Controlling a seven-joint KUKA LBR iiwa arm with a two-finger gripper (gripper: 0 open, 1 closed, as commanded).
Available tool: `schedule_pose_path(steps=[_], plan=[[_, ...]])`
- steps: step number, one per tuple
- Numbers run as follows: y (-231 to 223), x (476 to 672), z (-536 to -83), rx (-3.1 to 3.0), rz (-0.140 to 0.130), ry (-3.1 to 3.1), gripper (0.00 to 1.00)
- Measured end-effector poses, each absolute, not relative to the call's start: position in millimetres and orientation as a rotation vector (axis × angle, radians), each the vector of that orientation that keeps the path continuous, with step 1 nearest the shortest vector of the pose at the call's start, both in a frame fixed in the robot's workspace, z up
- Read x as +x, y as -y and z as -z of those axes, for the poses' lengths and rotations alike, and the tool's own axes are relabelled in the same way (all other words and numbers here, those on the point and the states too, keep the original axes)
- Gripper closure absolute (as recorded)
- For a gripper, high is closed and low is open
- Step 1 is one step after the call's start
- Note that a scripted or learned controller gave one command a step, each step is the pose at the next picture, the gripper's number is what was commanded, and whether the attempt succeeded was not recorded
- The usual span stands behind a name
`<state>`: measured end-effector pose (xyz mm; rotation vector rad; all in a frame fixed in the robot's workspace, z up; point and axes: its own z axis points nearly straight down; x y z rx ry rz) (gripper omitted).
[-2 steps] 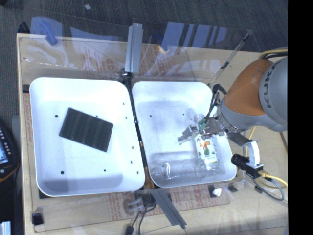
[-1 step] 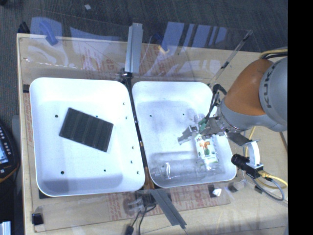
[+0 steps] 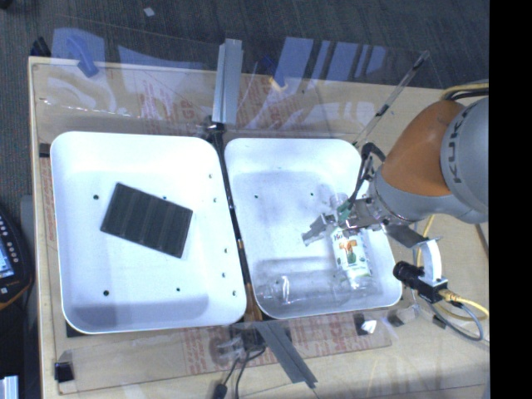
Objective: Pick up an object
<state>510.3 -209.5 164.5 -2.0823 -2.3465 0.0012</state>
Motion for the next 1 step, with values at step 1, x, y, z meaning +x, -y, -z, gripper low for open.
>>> schedule_pose_path(steps=[1], plan=[[187.8,521.8,-104.2,-1.945,-0.001,2.461,0.00]])
